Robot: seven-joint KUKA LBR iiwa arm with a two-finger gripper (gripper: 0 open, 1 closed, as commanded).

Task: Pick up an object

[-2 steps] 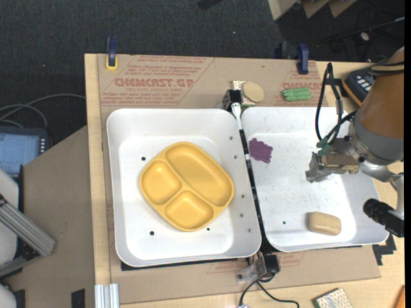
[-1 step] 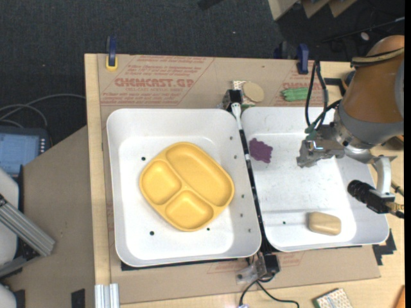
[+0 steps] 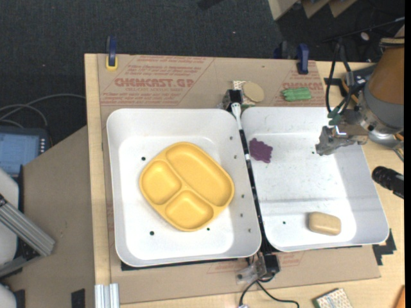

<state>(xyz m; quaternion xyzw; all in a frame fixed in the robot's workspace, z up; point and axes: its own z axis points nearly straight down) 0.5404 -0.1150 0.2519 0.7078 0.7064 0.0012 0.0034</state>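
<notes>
- White bins sit side by side on your bench: the left bin (image 3: 122, 172) and the right bin (image 3: 359, 197), their inner rims meeting along a dark seam.
- You have a yellow divided plate (image 3: 186, 185) lying flat near the middle of the left bin, with three compartments showing.
- In the right bin, a small purple piece (image 3: 261, 150) lies near the upper left corner, close to the seam.
- Also in the right bin, a tan rounded block (image 3: 323, 223) rests near the lower edge, well apart from the purple piece.
- Your gripper (image 3: 326, 143) hangs over the upper right part of the right bin, touching neither object, with nothing visible between its fingers.
- You cannot tell from this angle whether it is spread or pressed together.
- On the cardboard beyond the bins you can see a green object (image 3: 296, 95) and a round tan disc (image 3: 254, 93).
</notes>
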